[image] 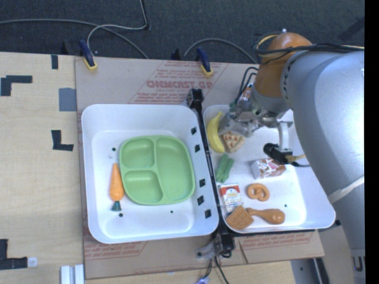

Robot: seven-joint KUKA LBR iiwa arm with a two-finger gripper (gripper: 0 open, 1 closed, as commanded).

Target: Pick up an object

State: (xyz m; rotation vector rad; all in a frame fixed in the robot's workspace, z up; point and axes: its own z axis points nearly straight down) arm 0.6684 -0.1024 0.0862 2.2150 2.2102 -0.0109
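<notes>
a wooden bench [35, 176] carries a brown cardboard sheet [160, 81] held by blue-and-yellow clamps [89, 57], with cables trailing over dark carpet [177, 10] behind. red print on the cardboard reads roughly "chemcast" — the rest is too small to read. the left bin [95, 218] holds a green divided plate [157, 169] and a toy carrot [116, 183] just beside it. the right bin [308, 212] holds a banana [214, 136], a green pod [224, 168], a pretzel [257, 190], a drumstick [266, 215], a waffle [239, 218] and small printed packets [229, 194]. the gripper [235, 136] sits low over a waffle-patterned piece [232, 141] beside the banana — whether it is clenched or released, i cannot tell.
</notes>
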